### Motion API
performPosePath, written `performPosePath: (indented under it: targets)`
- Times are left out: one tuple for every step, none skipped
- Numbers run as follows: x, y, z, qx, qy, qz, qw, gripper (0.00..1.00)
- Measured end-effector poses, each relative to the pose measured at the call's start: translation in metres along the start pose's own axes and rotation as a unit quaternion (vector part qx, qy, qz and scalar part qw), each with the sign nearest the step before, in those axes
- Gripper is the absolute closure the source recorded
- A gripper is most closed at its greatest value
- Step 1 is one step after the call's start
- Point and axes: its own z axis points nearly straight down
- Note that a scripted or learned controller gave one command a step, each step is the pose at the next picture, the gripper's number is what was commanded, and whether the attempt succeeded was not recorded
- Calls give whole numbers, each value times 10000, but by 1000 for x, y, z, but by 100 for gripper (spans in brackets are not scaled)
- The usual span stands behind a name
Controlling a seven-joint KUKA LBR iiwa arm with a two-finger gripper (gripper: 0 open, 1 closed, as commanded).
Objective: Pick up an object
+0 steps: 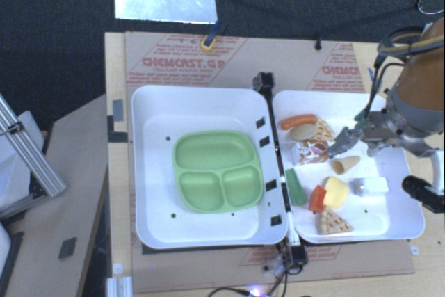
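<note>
The right bin (400,222) holds several toy foods: a hot dog (297,122), a pizza slice (321,131), a white-and-brown piece (309,151), an ice cream cone (345,164), a green strip (295,187), a yellow piece (336,192) with a red piece (317,199) against it, a second pizza slice (333,222) and a small white-and-grey block (369,186). My gripper (345,143) hangs over the middle of this bin, just above the cone and right of the white-and-brown piece. Its grey fingers point left and down. Nothing shows between them.
The left bin (149,149) holds a green divided plate (214,171). A black clip strip (272,149) joins the two bins. The arm's orange band (421,83) reaches in over the right bin's far right side. Cardboard lies under both bins.
</note>
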Motion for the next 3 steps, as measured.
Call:
performPosePath:
  targets:
    - [0,2,-4,-45,-6,-9,10000,0]
    - [9,1,42,-22,0,1,10000,0]
    - [11,-2,85,-18,0,4,10000,0]
